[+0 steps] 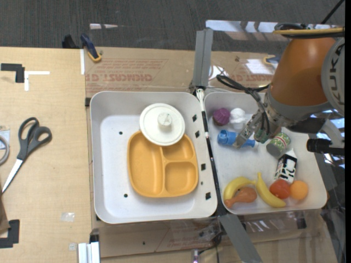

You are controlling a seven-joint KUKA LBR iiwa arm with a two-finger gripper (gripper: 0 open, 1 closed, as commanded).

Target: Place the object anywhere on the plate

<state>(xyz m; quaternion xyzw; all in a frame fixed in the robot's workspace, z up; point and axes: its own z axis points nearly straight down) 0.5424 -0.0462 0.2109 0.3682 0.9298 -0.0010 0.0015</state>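
Beside the orange plate (pixel 163 171), over the right bin (pixel 312 201), my jaws (pixel 248 137) touch a blue toy (pixel 227 138); grip unclear.

The arm (pixel 307 70) is showing a broad, glossy orange band beneath a grey shell bearing part of dark lettering. A black cable (pixel 241 85) is curving beside it. The end effector (pixel 253 131) is looking metallic grey.

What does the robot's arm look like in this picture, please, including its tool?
The arm is bulky and rounded, with a broad orange band and grey casing beside it that bears part of the dark KUKA lettering. A black cable loops from it over the right bin. The tool is a small grey metal assembly, narrow against the arm.
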